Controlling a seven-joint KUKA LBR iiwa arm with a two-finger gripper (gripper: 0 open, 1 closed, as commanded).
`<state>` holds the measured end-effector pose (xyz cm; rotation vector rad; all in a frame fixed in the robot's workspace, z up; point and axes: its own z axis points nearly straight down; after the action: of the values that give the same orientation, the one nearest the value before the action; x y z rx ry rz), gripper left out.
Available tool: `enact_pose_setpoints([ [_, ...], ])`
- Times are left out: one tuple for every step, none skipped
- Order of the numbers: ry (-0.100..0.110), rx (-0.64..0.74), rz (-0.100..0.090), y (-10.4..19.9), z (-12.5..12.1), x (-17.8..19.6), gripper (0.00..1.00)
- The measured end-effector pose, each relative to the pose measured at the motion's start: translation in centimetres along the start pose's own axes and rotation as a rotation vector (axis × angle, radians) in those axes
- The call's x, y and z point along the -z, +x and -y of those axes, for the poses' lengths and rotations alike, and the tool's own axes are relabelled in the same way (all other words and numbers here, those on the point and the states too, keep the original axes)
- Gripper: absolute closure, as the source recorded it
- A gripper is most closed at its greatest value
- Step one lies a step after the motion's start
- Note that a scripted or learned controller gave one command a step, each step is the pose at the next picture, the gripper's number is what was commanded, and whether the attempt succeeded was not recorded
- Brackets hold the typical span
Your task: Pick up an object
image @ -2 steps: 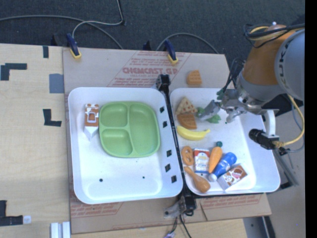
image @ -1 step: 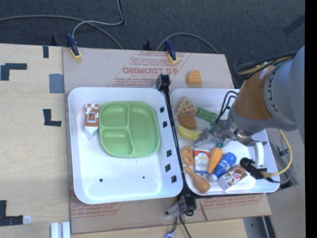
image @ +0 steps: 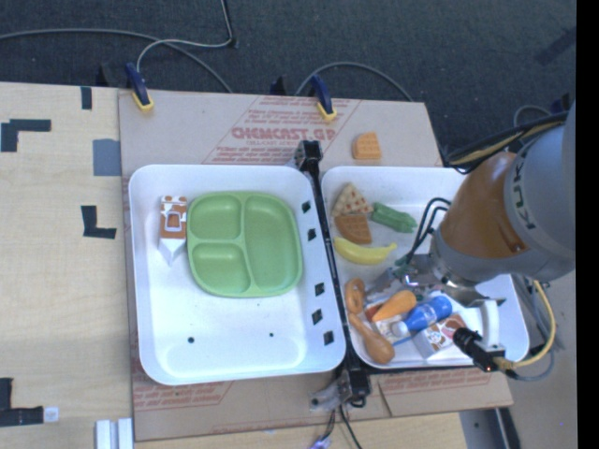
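While "CHEMCAST" point(image: 271, 132) read red on the cardboard point(image: 234, 129), the end effector point(image: 412, 274), its state unclear, hung over the crowded right bin point(image: 519, 330); the left bin point(image: 225, 349) had open floor.

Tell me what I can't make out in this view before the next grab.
- Gripper fingers: blurred against the toys, open or shut unclear.
- Right bin, right side: covered by the arm.
- Blue bottle and the carton beside the green plate: labels too small to read.
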<state>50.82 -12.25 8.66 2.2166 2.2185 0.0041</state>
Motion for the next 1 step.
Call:
enact_pose_setpoints([
  [0.000, -0.001, 0.001, -0.09, -0.04, 0.99, 1.00],
])
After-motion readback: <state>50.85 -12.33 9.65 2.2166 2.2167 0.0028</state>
